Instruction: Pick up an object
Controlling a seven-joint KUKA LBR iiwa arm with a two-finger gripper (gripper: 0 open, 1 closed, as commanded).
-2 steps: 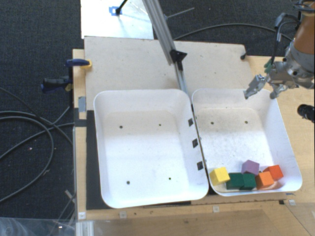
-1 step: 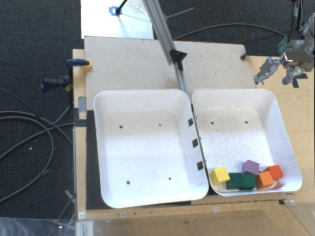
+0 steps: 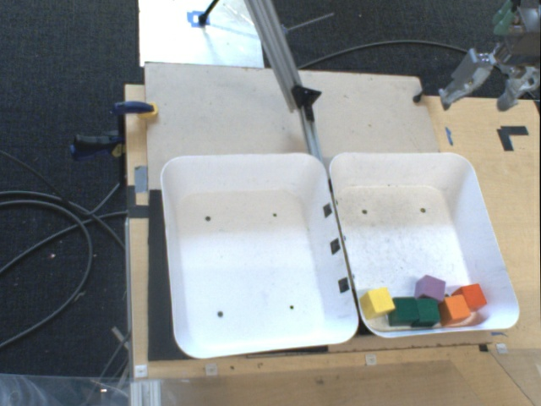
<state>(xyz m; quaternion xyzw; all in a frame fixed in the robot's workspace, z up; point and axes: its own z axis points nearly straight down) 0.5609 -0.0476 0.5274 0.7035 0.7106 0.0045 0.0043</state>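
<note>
Gripper waits above the bench, blocks untouched in the right bin.

The gripper (image 3: 492, 81) hangs at the upper right, well apart from both bins, its two fingers spread and nothing between them. The blocks sit clustered in the near corner of the right bin (image 3: 473, 189): a yellow block (image 3: 377, 301), green block (image 3: 414, 311), purple block (image 3: 429, 288) and two orange blocks (image 3: 463, 303) (all touching or nearly so). By all appearances the pick has not begun; approach, grasp and lift remain.

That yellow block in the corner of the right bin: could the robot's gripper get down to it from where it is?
Probably yes. The yellow block lies uncovered, and the gripper hangs open above the bench. But the bin wall and green block crowd it.
</note>
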